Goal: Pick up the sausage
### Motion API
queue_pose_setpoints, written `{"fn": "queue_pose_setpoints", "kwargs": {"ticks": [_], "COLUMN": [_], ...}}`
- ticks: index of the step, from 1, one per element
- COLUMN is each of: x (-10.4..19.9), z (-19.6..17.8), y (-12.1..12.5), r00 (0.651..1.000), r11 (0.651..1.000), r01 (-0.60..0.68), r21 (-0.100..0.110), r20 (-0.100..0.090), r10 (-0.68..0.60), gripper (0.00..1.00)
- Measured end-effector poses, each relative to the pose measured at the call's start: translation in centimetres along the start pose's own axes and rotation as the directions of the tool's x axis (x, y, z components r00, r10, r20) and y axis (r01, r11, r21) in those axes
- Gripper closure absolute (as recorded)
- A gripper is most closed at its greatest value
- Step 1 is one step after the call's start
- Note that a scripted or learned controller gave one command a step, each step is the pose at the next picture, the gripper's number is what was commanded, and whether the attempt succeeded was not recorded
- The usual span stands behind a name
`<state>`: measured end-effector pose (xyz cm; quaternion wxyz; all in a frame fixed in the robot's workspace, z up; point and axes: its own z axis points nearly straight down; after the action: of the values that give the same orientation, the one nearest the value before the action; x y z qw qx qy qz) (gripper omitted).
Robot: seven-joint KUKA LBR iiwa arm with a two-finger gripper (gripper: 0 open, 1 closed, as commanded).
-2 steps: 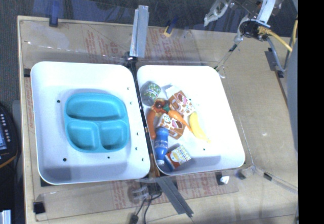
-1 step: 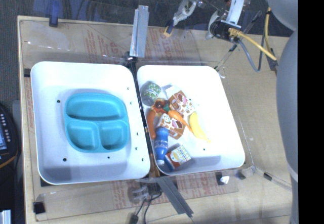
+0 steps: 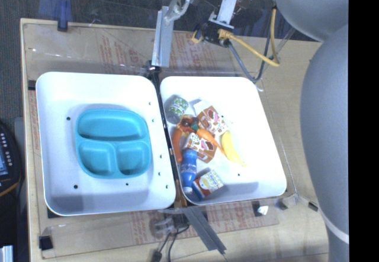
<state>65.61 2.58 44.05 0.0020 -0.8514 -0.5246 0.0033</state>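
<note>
Plainly the approach step has not begun: the gripper [image 3: 179, 5] hangs at the top centre of the frame, above the bench and beyond the upper rim of the right bin [image 3: 256, 114], holding nothing. Whether it is open or closed cannot be told from this angle.

The sausage [image 3: 187, 122] appears to be the short, rounded, reddish-brown piece in the left half of the right bin, wedged in a tight heap. It touches a dull round can [image 3: 176, 107] above it and an orange carrot [image 3: 205, 134] to its lower right, with printed cartons [image 3: 211, 119] alongside. A smooth yellow banana [image 3: 231, 148] and a glossy blue bottle [image 3: 188, 166] lie lower in the frame.

The next move likely calls for travel down-frame, then a narrow descent among slick plastic neighbours.

The left bin [image 3: 53, 86] holds a blue tray [image 3: 112, 142] with 3 compartments.
</note>
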Motion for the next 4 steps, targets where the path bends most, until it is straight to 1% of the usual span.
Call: {"fn": "queue_pose_setpoints", "kwargs": {"ticks": [1,2,3,4], "x": [5.5,11.7,14.3,14.5], "z": [-0.1,-0.1,-0.1,-1.0], "y": [-2.8,-6.8,-14.7,-14.8], "r00": [0.996,0.975,0.926,0.924], "r11": [0.996,0.975,0.926,0.924], "r01": [0.093,0.223,0.378,0.383], "r21": [-0.005,-0.007,-0.002,0.001], "r20": [-0.002,-0.002,0.001,0.003], "r10": [-0.093,-0.223,-0.378,-0.383], "gripper": [0.0,0.0,0.0,1.0]}}
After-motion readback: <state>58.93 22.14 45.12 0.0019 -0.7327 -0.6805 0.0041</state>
